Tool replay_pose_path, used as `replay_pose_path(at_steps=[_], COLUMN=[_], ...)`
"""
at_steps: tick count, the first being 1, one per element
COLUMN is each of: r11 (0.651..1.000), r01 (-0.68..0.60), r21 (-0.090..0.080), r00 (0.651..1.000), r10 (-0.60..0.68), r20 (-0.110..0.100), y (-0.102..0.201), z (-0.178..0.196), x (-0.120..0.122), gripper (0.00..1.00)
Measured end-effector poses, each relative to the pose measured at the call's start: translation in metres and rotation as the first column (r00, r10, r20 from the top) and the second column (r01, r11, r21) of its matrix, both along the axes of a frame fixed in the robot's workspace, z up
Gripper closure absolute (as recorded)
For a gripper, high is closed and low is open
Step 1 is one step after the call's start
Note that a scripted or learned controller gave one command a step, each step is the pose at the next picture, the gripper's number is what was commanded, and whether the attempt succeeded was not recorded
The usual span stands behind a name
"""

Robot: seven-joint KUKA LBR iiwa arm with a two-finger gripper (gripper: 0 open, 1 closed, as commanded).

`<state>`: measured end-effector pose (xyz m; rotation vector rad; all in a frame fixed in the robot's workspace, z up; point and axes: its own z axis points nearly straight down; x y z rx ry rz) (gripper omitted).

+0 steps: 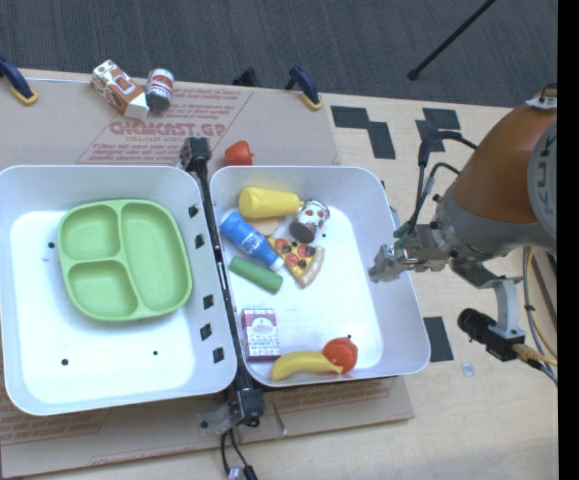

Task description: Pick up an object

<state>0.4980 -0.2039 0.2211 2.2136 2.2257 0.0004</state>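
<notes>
Objects for picking lie in the right bin, all to the left of my jaws in the camera view, and I hang right over that bin's right rim with nothing between my fingers. Whether the jaws stand apart or together I cannot tell; they show as a small grey blur at this slant. Nearest to me is the pizza slice, with a small dark round toy just above it and the yellow bottle beyond, lying across the bin. A blue tube and a green cylinder lie side by side on a diagonal near the left wall. Toward the front edge sit a small red-and-white box, a banana with its long axis along the front wall, and a tomato touching its right end. The left bin holds a green divided plate, its compartments bare. My guess is a short move left and down reaches the pizza slice first.
</notes>
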Motion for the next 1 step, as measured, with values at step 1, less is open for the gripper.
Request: replay_pose_path(at_steps=[1], r11=[1.0], r01=[0.0], r21=[0.002], r00=[1.0], r10=[0.0], r20=[-0.002], y=[-0.0068], z=[-0.0182], x=[0.0626], gripper=[1.0])
